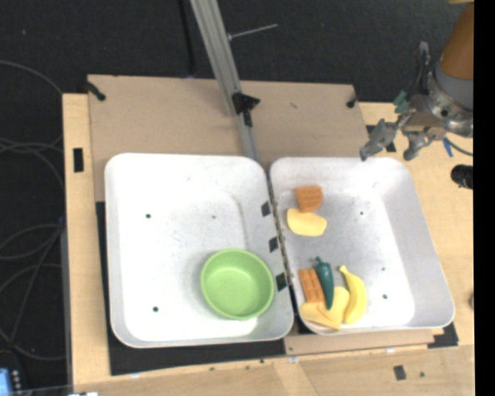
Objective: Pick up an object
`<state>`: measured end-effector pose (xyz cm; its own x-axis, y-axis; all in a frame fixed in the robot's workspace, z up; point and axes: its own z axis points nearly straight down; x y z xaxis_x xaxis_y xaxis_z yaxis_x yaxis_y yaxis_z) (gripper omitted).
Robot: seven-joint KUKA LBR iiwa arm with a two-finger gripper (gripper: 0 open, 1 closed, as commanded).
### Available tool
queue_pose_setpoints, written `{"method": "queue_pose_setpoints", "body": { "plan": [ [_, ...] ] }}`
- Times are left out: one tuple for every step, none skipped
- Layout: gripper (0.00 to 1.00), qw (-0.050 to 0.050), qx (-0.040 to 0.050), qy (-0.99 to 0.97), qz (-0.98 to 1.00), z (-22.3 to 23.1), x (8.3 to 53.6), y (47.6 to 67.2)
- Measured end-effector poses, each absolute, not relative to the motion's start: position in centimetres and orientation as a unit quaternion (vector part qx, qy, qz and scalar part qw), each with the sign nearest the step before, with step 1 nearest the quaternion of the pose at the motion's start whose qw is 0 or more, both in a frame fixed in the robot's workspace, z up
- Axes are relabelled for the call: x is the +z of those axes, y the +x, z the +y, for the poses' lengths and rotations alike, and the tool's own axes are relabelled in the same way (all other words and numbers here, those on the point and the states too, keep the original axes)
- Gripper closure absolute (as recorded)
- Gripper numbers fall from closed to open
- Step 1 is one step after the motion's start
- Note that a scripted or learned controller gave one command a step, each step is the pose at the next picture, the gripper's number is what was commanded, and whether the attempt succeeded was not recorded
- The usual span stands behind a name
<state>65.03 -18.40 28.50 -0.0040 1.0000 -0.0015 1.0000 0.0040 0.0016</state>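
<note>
In the right bin point(379, 221) lie several small objects. An orange block point(308, 197) and a pale yellow piece point(306, 223) sit near its left wall. Toward the front are a yellow banana point(355, 294), a dark green pepper-like item point(324, 278), an orange ridged piece point(312, 285) and another yellow piece point(320, 316). A green bowl point(237, 283) rests in the left bin point(165, 221) at its front right. My gripper point(393, 143) hangs above the right bin's far right corner, open, with nothing between its fingers.
A slanted metal pole point(223, 64) rises behind the bins, its foot near the seam between them. Brown board point(297, 114) surrounds the bins. Cables trail on the dark floor at left.
</note>
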Motion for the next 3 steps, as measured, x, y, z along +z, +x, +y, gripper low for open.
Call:
{"method": "queue_pose_setpoints", "body": {
  "plan": [
    [0.00,0.001,-0.0006,0.706,0.709,-18.5,28.5,65.0],
    [0.00,0.000,-0.0021,0.707,0.707,-18.2,24.2,64.5],
    [0.00,-0.001,-0.0023,0.707,0.707,-17.5,18.7,63.8]
  ]
}}
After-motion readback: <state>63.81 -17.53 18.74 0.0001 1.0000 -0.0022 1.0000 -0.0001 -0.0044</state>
